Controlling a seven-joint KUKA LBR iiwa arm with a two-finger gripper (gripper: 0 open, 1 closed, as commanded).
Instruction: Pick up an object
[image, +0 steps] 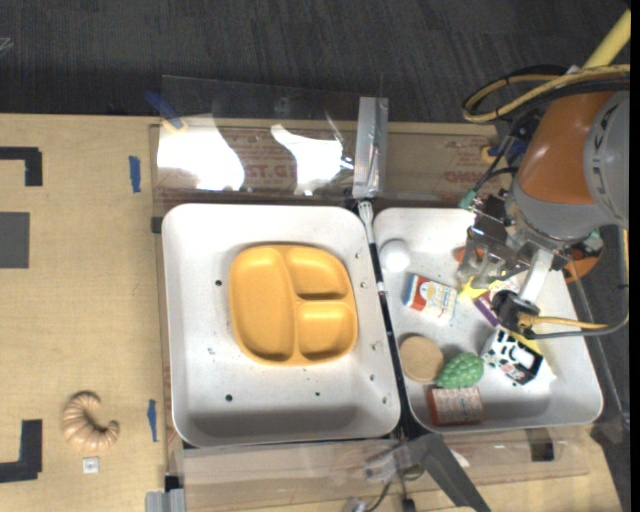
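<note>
Camera view puts the claw (487, 262) low over the right bin (575, 400), near its upper middle; whether it is released or clenched cannot be told, and nothing shows gripped in it. Just below it lie the pickable things, one of each: a small white carton (431, 297), a tan round disc (421, 356), a green bumpy toy (461, 370), a red-labelled can (455, 404) and a black-and-white item (513, 357). One yellow divided tray (292, 302) sits in the left bin (190, 330). One curled tan toy (90, 420) lies on the counter (70, 300).

No text can be read; print on the small carton (432, 297) is too blurred.
</note>
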